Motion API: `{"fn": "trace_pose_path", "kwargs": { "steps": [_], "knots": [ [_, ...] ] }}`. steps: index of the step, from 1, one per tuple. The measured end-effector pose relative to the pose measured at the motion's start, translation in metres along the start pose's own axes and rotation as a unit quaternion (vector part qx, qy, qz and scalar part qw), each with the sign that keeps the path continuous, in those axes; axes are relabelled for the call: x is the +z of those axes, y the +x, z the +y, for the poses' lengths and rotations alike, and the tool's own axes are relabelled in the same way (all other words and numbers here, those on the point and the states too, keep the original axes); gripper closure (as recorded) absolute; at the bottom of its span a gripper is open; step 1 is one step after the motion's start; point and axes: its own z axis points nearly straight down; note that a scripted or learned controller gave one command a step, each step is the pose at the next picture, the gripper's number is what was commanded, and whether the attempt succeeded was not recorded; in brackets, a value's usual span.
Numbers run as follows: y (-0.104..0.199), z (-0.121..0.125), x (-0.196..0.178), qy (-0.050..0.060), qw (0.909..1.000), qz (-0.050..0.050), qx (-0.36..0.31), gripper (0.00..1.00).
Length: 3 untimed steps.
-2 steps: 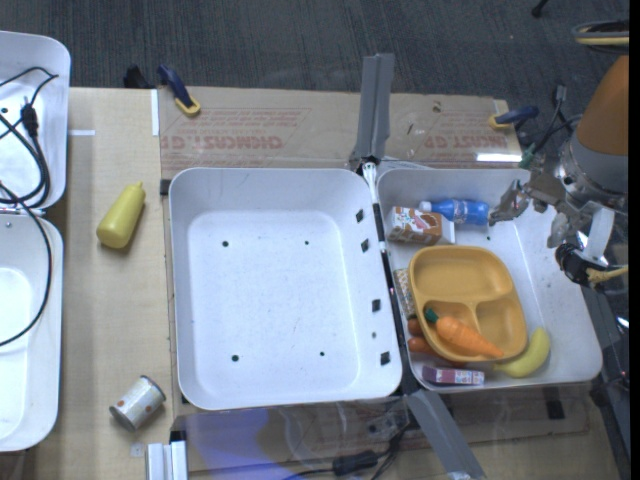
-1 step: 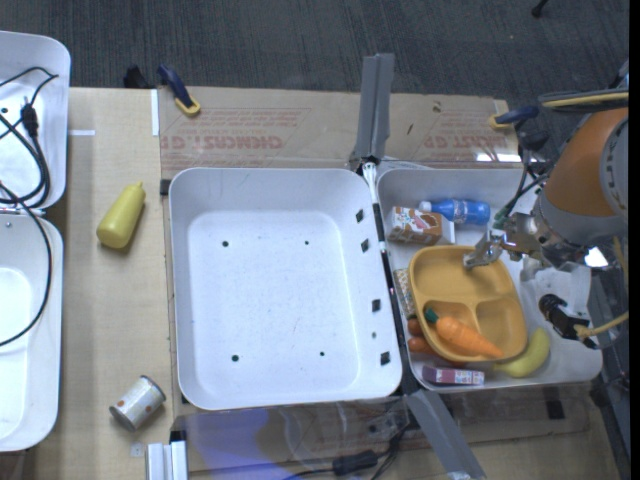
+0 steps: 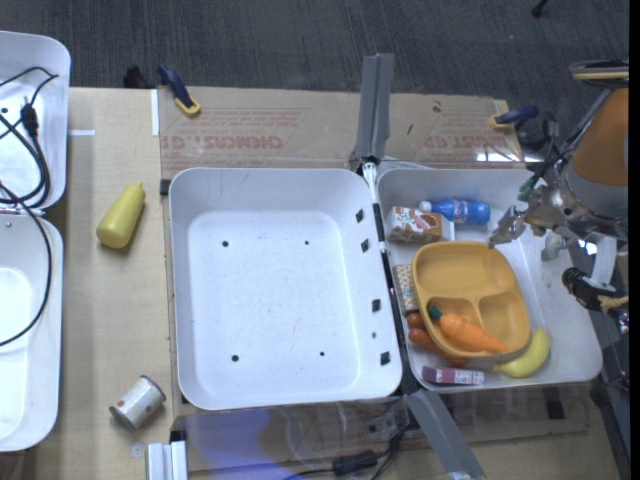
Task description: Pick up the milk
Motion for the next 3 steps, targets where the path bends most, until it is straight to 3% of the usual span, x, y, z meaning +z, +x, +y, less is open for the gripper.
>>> {"fn": "trace_pose_path", "kwargs": {
  "steps": [1,2,3],
  "knots": [
    [0.001,0.000,-0.005,0.003,1.0000,-0.001,-0.003,1.00],
    [-0.022,-0.045,0.023,-0.003,0.9953,-0.001,-0.097,1.00],
    [-0.039,-0.106,-0.036,0.001,0.9829,0.000,-0.184,1.00]
  ]
}}
